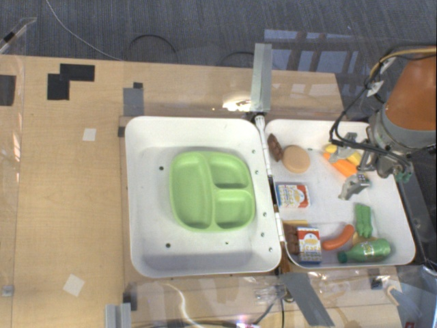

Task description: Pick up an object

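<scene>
The gripper [354, 185], fingers apart and holding nothing, hangs in the right bin [321, 130] just above the green pickle [362, 221], with orange pieces [345, 162] beside it.

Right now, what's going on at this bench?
The arm reaches in from the right, with its gripper low over the right bin, near an orange-and-yellow toy by the far edge. Nothing shows between its fingers, so no pick yet. That bin also holds a round tan bun, a small box, a red carton, a sausage and a green bottle. The left bin holds a green divided tray.
</scene>
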`<action>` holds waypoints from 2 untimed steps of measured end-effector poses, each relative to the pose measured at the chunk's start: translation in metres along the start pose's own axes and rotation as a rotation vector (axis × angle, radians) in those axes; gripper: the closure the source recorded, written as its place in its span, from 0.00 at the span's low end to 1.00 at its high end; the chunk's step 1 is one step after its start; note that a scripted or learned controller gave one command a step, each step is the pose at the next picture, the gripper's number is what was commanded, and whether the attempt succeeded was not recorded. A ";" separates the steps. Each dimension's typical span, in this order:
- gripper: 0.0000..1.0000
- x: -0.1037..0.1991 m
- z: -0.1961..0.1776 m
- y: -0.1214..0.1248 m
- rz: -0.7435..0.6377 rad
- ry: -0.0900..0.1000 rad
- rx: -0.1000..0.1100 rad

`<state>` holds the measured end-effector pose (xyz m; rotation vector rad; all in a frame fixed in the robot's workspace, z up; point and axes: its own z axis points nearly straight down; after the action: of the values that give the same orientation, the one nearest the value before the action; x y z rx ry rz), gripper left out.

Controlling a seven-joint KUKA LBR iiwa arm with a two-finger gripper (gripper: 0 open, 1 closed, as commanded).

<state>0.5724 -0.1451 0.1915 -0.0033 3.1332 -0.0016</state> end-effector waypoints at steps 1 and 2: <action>0.00 -0.001 0.094 -0.012 -0.047 -0.002 0.001; 0.00 -0.096 0.105 -0.031 0.056 0.012 -0.001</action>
<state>0.6690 -0.1759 0.0876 0.0851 3.1437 0.0007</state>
